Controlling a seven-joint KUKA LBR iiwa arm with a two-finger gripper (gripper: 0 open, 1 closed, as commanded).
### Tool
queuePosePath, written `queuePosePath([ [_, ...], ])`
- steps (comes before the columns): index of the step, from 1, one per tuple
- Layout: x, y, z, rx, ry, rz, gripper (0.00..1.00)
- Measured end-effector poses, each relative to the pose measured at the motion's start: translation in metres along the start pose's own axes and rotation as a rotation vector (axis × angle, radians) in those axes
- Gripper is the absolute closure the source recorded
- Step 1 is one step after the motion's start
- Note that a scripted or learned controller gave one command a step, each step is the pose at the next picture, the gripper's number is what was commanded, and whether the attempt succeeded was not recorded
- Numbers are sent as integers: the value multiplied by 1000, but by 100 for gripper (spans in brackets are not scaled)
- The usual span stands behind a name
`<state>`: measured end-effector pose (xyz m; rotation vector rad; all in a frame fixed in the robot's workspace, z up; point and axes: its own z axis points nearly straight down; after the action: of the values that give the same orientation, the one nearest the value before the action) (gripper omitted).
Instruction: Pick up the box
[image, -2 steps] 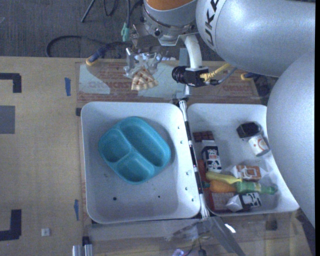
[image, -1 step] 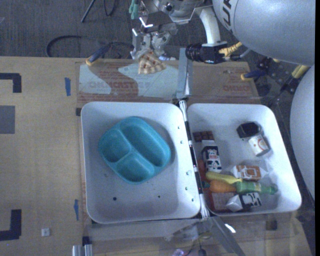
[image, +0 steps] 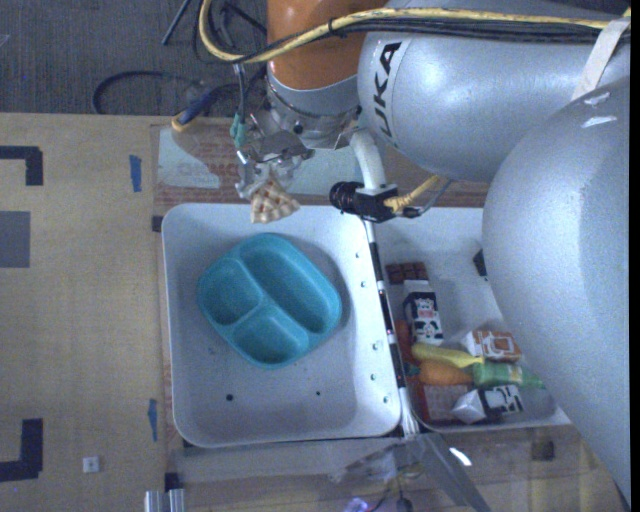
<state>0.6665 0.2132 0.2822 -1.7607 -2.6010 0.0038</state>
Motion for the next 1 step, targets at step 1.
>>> queuePosePath([
  [1,7,-5,-24,-2,1,-9,100],
])
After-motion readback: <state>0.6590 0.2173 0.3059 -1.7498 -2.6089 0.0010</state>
